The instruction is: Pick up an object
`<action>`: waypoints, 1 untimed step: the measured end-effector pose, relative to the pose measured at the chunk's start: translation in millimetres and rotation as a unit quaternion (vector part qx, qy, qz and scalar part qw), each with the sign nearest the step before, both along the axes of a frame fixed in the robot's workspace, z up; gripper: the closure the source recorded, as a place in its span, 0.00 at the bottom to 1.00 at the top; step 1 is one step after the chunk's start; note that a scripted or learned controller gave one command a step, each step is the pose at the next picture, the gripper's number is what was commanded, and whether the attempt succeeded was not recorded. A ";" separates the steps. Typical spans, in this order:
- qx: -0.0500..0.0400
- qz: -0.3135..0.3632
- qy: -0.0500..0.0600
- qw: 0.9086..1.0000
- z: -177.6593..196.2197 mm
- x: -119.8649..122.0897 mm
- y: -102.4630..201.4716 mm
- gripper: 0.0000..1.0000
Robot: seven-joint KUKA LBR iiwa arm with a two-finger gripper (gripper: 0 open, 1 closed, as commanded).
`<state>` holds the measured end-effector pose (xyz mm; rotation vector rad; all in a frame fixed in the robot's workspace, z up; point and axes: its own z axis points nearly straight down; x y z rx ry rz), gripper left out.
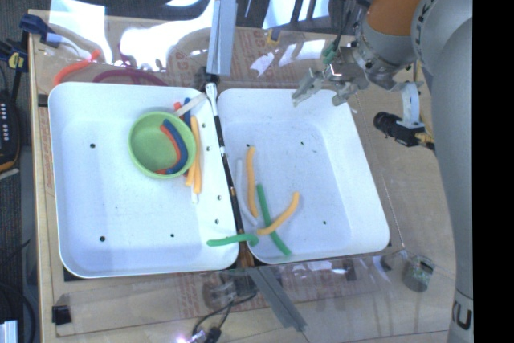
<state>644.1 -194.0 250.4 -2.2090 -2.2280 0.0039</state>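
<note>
The gripper (325, 88) hangs over the far edge of the right bin (341, 165), its two fingers spread apart with nothing between them. Nearer in that bin lie several thin sticks: a yellow stick (250, 181), a green stick (269, 219) and an orange stick (283, 213) crossing one another. A green bowl (161, 144) sits in the far part of the left bin (96, 213), with more sticks tucked in and beside it.

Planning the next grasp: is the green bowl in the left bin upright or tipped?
Upright: the green bowl shows its open mouth, with coloured sticks lying inside.
</note>
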 end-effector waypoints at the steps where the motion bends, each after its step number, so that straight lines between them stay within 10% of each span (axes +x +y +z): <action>1: 0.000 -0.012 0.001 1.000 -119.1 -73.5 46.6 0.00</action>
